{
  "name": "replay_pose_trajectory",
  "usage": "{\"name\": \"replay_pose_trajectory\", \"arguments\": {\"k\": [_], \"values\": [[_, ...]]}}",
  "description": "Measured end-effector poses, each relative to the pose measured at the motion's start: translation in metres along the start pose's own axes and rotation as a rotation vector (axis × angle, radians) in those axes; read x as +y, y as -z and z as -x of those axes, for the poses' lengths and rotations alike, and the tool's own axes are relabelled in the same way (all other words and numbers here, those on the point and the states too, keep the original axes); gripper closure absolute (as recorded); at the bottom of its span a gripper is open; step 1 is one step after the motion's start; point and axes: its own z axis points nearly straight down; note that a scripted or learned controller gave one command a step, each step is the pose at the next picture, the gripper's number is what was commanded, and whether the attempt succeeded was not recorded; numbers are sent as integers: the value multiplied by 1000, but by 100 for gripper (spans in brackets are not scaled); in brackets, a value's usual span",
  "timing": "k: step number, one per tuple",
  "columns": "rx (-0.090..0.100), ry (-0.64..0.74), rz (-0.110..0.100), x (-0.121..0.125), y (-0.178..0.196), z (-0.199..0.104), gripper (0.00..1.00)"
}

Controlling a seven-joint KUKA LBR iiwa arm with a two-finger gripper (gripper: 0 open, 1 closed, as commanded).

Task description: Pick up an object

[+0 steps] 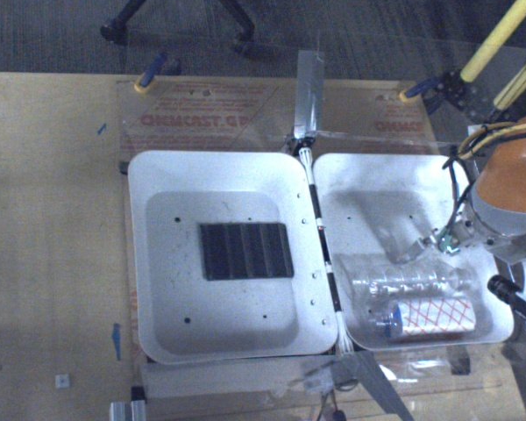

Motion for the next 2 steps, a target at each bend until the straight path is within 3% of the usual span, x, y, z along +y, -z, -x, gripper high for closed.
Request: {"name": "replay_pose_trajectory", "arguments": {"k": [1, 2], "values": [[-1, -41, 0, 78, -1, 23, 0], [1, 31, 1, 27, 1, -57, 0]]}}
